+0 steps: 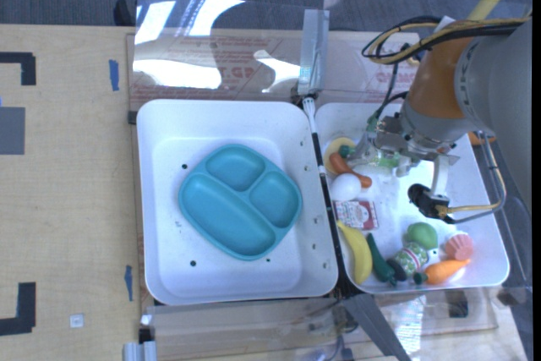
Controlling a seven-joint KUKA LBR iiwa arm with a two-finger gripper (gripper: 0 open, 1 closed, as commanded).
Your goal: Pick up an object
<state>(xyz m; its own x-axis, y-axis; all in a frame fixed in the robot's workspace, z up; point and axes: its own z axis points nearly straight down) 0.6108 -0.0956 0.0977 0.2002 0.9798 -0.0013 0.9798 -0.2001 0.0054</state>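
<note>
Right bin (494, 262) holds the candidates: a white egg (345, 186) near the bin's left wall, an orange carrot-like piece (348, 168) just above it, a small red-and-white packet (358, 214) just below it, and a yellow banana (356, 250) running down from the packet along the left wall. Toward the near edge: a dark green piece (383, 259) beside the banana, a small bottle-like toy (412, 259), a green round fruit (422, 233), an orange carrot (445, 270), and a pink shell-shaped item (460, 246). The gripper (385, 155) hangs low over the upper left part of this bin, just right of the egg and the orange piece; its tip is cluttered with cabling and glare, so whether it is parted or closed cannot be told, and nothing can be made out in its grasp. Judged step: the approach or descent, object not yet secured. The likeliest target appears to be the egg or the orange piece, though which is uncertain. The next move calls for settling squarely over one item and closing on it alone. Obstacles: egg, orange piece and packet crowd together, and the divider between bins sits close on the left, leaving little side room. Left bin (161, 266) holds a teal divided plate (241, 200), well apart from the work.
</note>
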